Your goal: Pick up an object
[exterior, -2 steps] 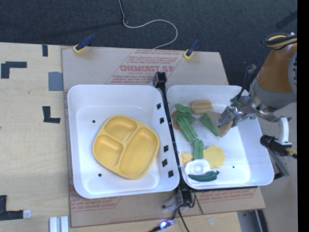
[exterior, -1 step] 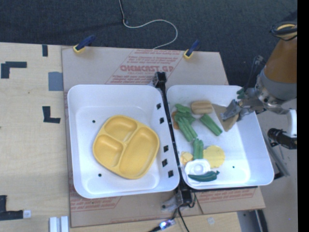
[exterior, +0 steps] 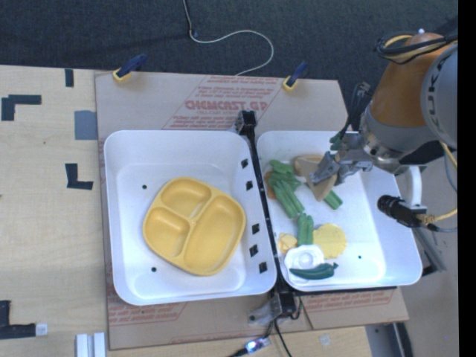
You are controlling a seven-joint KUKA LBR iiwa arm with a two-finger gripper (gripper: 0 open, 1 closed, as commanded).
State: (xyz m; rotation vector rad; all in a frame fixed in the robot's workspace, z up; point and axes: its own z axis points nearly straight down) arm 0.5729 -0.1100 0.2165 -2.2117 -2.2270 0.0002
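A tan piece (exterior: pixel 321 190) lies in the right bin (exterior: pixel 387 262), touching a small green piece (exterior: pixel 332 199). The tool (exterior: pixel 327 171) hangs right over it, fingers seemingly spread, gripping nothing. A yellow divided plate (exterior: pixel 195 225) sits in the left bin (exterior: pixel 126 199).

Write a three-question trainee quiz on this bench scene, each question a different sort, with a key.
1. True or false: the yellow divided plate lies in the bin on the view's left.
2. Which bin is the gripper over? A) left B) right
3. Fill in: the green pieces lie in the ___ bin.

Key: 1 true; 2 B; 3 right.
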